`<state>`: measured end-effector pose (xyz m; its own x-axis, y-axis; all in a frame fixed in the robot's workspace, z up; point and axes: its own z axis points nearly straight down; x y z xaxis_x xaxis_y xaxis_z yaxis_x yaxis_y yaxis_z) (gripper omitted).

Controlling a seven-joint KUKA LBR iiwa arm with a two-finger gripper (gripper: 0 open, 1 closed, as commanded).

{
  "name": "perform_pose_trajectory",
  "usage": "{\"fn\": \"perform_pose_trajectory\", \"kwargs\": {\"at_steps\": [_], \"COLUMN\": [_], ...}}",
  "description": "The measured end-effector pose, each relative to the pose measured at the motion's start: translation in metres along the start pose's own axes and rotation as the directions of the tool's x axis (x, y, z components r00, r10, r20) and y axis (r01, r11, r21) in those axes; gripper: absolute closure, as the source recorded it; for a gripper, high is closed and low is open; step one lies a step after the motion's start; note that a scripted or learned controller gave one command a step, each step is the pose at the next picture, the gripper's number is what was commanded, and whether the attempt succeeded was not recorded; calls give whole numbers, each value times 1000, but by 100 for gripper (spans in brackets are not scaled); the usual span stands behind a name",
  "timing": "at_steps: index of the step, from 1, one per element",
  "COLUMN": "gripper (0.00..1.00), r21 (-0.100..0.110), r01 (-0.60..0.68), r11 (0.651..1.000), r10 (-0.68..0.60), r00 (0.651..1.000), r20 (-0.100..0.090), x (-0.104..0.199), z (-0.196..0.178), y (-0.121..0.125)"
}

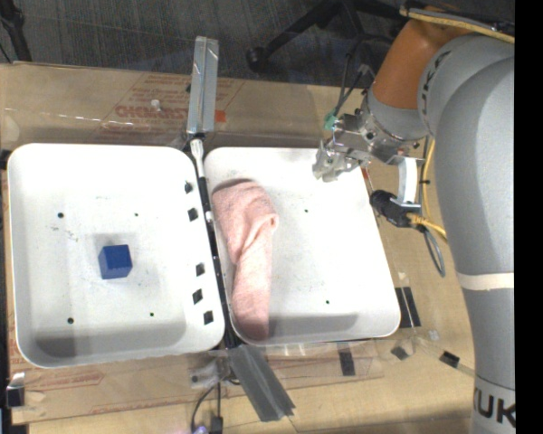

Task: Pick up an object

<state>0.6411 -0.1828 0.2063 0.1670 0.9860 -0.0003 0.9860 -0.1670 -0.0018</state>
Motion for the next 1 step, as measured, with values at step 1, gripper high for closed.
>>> {"fn": "perform_pose_trajectory", "kwargs": {"at_steps": [1], "gripper": [100], "r21": [1], "r01": [-207], "r11": [978], "r10": [207], "r00": [978], "r20": [0], "x": [13], "z": [-1], "y": [11]}}
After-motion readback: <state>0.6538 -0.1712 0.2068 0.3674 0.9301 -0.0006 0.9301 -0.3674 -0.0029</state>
